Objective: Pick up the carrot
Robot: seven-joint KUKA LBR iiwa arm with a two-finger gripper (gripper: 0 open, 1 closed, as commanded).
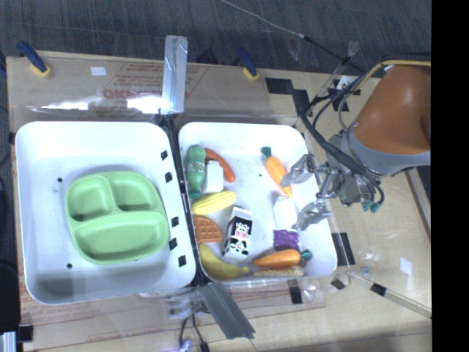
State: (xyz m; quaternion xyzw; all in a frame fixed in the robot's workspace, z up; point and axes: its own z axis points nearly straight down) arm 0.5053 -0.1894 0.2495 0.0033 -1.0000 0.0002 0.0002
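Two carrots lie in the right bin (242,134). A small carrot (275,171) with a green top rests near the bin's right wall, pointing toward the front. A larger carrot (277,258) lies along the front wall with its leaves to the right. My gripper (297,199) hangs open over the bin's right edge. Its upper finger (296,172) is just right of the small carrot, and its lower finger (311,214) is beside a white bottle (284,211). Nothing is between the fingers.
The right bin also holds a green bottle (195,169), an orange-red pepper (222,165), corn (213,202), a waffle (207,229), a banana (220,267), a cow-print carton (238,235) and a purple eggplant (286,238). A green divided plate (115,215) sits in the left bin (37,145).
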